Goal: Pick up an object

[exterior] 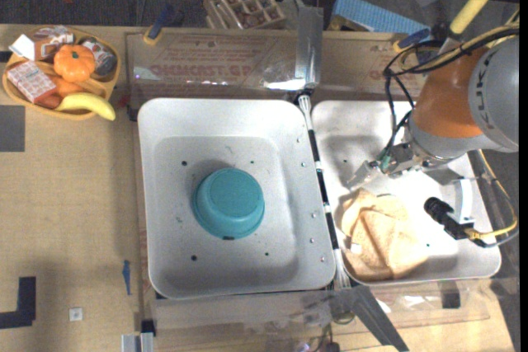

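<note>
- Gripper (373,170) is hanging low in the right bin (487,264); honestly can't tell its state.
- Tan cloth (384,239) is lying just below it, probably the target.
- Teal bowl (230,203) is sitting way off left, in the other bin (161,128).

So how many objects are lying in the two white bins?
2: a teal bowl, upside down, in the left bin, and a tan cloth in the right bin. The arm may hide more.
</note>
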